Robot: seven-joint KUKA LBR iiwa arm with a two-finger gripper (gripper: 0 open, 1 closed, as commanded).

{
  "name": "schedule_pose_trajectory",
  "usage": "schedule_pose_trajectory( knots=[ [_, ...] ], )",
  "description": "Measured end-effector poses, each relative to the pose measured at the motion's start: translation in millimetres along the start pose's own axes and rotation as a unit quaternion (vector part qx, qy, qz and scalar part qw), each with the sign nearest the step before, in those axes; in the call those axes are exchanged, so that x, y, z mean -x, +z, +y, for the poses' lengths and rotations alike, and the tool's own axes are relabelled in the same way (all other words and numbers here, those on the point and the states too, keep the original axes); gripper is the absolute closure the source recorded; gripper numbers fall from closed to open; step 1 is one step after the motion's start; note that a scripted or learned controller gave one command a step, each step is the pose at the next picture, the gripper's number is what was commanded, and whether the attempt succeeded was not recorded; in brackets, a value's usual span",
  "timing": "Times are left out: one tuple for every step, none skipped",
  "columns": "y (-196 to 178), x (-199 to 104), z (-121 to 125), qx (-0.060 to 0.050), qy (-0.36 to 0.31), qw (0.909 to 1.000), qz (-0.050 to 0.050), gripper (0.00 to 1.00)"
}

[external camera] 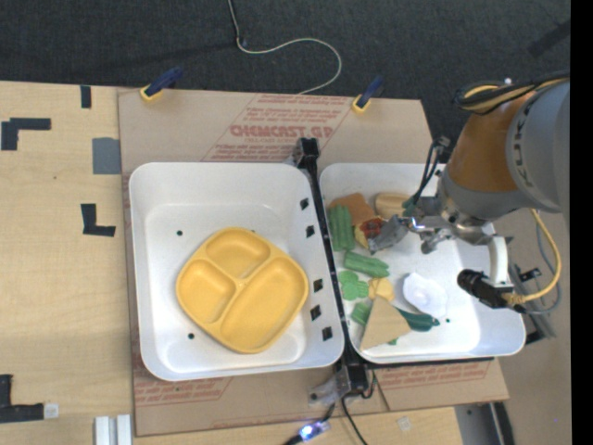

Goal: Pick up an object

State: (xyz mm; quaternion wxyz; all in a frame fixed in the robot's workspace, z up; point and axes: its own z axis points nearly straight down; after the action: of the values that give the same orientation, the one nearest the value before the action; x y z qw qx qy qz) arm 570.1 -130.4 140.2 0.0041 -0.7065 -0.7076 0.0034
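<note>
Overhead slanted view of the bench with two shallow white bins side by side. The left bin (148, 193) holds a yellow divided plate (243, 288), lying flat near its middle. The right bin (505, 341) holds a loose cluster of toy food along its left half: an upright green ridged piece (342, 227), an orange-brown piece (352, 204), a pale tan piece (390, 200), a small red piece (372, 227), two green leafy pieces (363, 263) and (355, 287), a small yellow piece (381, 288), a tan wedge (381, 326) and a white rounded object (425, 294) set apart toward the bin's centre. The arm enters from the right, and its gripper (389, 237) is low inside the right bin, just beside the red piece and the green ridged piece; whether it is open or closed cannot be told from this angle, and no object is visibly between its tips. Judged from this arrangement, the pick is at the reach-and-close stage: approach appears done, while a confirmed grasp and the lift remain. All candidate objects rest in the bins.
</note>
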Motion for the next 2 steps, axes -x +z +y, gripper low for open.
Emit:
schedule_pose_trajectory(
  knots=[
    [52.8,-0.4,0.8,0.004,0.001,1.0,-0.001,0.0],
    [41.1,-1.9,1.6,0.004,0.0,1.0,0.001,1.0]
  ],
)
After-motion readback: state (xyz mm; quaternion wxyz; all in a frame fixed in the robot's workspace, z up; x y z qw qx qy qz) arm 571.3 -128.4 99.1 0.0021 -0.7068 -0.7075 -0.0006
